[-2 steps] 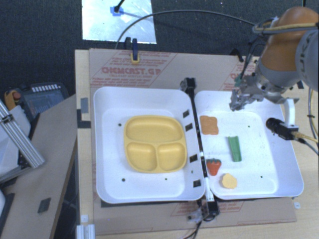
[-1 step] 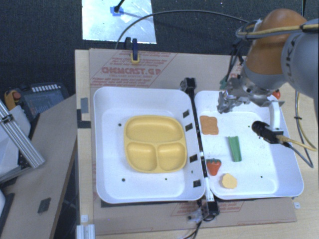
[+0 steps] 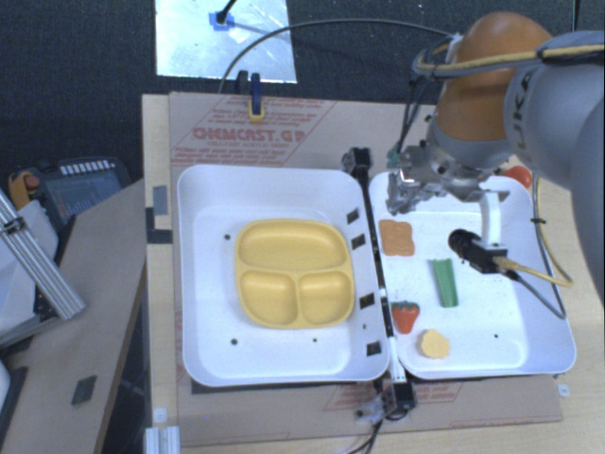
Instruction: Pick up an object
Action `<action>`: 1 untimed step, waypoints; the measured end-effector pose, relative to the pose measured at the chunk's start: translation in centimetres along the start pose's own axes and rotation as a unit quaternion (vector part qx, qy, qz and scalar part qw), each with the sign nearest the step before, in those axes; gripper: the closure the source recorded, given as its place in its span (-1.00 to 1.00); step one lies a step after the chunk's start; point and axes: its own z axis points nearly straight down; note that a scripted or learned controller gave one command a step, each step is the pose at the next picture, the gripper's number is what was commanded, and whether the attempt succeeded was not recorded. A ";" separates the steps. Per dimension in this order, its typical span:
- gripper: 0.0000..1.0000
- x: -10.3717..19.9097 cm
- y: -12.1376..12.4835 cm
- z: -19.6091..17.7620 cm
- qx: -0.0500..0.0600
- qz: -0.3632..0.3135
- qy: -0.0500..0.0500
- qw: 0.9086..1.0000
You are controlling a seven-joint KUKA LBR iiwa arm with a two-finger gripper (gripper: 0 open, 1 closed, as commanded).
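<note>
One camera view, looking down at a slant. Gripper (image 3: 406,201) low over the far corner of the right bin (image 3: 501,343), close to the seam with the left bin (image 3: 208,253). Released or clenched: not to be told from this angle, too small and dark against the wrist. Touching anything or not: likewise unclear. Up and toward the view's right of the gripper, the grey arm (image 3: 562,93) with its orange band (image 3: 482,64).

Just nearside of the gripper, an orange-brown slab (image 3: 397,238), flat on the bin floor. Further nearside and a little toward the view's right, a green stick (image 3: 444,282), lying lengthwise from far to near. Nearside again, in line with the slab, a strawberry (image 3: 405,316) hard by the bin's wall at the seam. Just beyond it, toward the near rim, a yellow disc (image 3: 434,344). To the view's right of the gripper, half hidden behind the arm, a red-orange thing (image 3: 518,173), too covered to name.

To the view's left of the gripper, across the seam, a yellow plate (image 3: 293,270) with three compartments, flat in the middle of the left bin. Along the seam itself, small black clips (image 3: 369,301).

Under both bins, a sheet of cardboard (image 3: 284,130) with red lettering. Far side of the gripper and toward the view's left, a blue-and-yellow clamp (image 3: 253,97) on the cardboard's far edge. Beyond that, a silvery sheet (image 3: 189,26) on dark floor. Well off to the view's left, a pale side table (image 3: 104,282) bearing an aluminium rail (image 3: 43,268) and a grey keypad box (image 3: 80,187).
</note>
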 end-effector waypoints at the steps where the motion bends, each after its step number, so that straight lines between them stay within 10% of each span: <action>1: 1.00 5.3 -0.2 1.3 0.001 -0.001 0.000 1.000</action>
